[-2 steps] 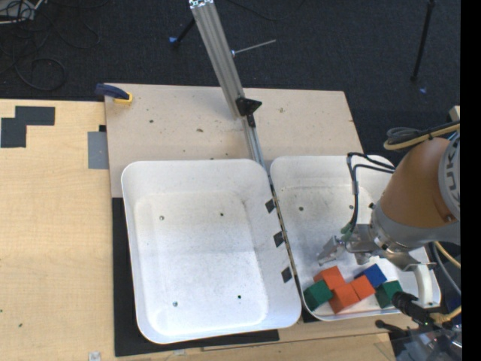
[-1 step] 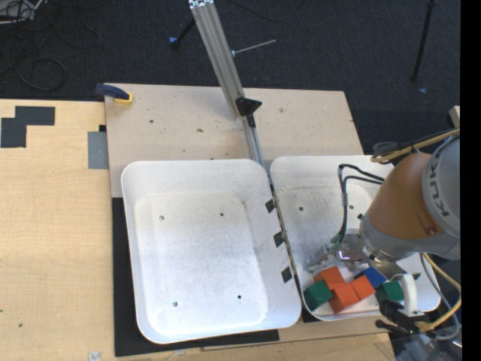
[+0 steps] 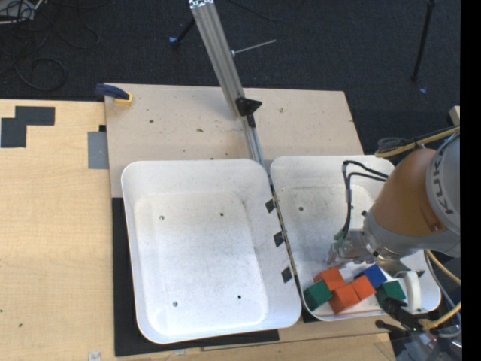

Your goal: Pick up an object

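Note:
Several small blocks lie bunched in the near corner of the right bin (image 3: 316,194): an orange block (image 3: 328,278), a second orange block (image 3: 346,298), a green block (image 3: 318,295), a blue block (image 3: 370,277) and another green block (image 3: 392,289). My gripper (image 3: 344,251) hangs low over the bin, just behind and above this cluster, closest to the first orange block. The wrist and its orange band (image 3: 409,194) hide the gripper's upper part. I see nothing held in it.
The left bin (image 3: 195,247) sits beside the right one, with a divider and black clips (image 3: 276,238) between them. A slanted metal rail (image 3: 224,59) rises behind the bins. Cables and a white part (image 3: 412,284) crowd the right bin's near-right corner.

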Available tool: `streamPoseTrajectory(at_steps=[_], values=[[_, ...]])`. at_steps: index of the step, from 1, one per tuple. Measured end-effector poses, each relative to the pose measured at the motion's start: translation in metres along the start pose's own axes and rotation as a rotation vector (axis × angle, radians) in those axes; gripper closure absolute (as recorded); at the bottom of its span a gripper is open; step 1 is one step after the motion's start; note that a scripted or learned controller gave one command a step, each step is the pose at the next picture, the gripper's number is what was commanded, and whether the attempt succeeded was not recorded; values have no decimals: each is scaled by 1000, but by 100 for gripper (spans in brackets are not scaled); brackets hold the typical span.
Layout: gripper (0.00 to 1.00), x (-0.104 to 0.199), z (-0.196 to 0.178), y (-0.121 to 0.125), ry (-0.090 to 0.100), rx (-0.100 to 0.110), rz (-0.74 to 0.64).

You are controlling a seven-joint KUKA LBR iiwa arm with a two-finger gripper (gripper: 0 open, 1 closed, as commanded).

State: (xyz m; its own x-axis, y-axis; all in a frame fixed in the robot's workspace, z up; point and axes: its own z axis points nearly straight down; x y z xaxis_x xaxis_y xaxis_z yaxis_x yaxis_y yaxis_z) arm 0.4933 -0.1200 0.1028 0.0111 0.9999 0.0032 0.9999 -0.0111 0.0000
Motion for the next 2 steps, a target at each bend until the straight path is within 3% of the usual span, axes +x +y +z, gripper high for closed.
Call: streamPoseTrajectory(at_steps=[2], values=[[100, 5, -96, -1, -3, -3, -12]])
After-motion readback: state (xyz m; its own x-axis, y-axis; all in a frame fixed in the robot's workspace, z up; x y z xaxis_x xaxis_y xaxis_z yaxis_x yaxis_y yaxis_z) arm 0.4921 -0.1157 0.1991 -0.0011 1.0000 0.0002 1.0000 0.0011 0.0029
